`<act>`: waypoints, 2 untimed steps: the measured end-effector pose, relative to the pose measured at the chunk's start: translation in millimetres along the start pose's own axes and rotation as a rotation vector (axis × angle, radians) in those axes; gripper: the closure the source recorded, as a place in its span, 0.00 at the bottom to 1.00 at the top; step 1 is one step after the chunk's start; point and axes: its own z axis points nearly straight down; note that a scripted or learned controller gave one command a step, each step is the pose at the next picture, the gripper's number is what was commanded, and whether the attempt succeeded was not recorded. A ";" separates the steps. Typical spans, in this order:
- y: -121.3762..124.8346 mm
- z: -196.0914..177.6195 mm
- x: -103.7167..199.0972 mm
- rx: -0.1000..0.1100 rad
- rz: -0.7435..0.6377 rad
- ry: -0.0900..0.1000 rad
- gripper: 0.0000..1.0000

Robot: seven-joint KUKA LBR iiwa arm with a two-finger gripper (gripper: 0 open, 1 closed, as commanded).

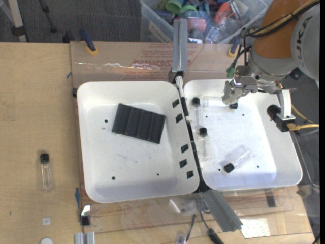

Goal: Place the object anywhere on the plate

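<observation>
Progress: not begun, judging by layout; nothing resting on dark ribbed rectangular plate (139, 123) in left bin (91, 151).
Object: clear plastic vials with black caps (236, 160) lying in right bin (289, 161), apart from plate.
End effector (233, 96): above right bin's far edge; finger state impossible to tell, nothing seen held.
Worktop (30, 100): pale wood.

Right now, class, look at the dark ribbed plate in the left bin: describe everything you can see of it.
The plate is a flat, dark grey, near-black rectangle with parallel ridges dividing it into about four strips. It looks like matte plastic or rubber. It lies flat on the floor of the left bin, in the bin's upper middle, turned a little so its right end sits lower in the view. Nothing rests on it and only the bin touches it.
</observation>
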 end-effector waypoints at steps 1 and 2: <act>36.0 -25.2 18.7 0.000 0.410 -0.002 1.00; -2.4 42.2 9.9 0.007 0.818 -0.002 1.00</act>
